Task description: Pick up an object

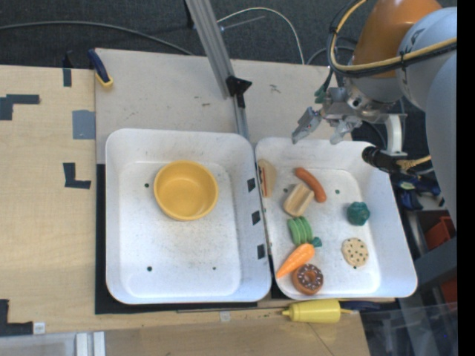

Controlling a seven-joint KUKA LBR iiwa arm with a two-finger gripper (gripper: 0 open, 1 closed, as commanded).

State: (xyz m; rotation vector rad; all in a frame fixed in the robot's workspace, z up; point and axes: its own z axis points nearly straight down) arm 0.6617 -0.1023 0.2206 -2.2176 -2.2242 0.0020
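From above, the gripper hangs over the far rim of the right bin, its two fingers spread apart with nothing between them. There are two bins. The left bin, off to the jaws' left, holds one yellow bowl. Below the jaws lie one sausage, its long axis slanting from upper left to lower right, one bread roll, one carrot with its tip pointing lower left, one cookie, one doughnut and one green lump too blurred to name. A sandwich leans on the dividing wall, partly hidden.
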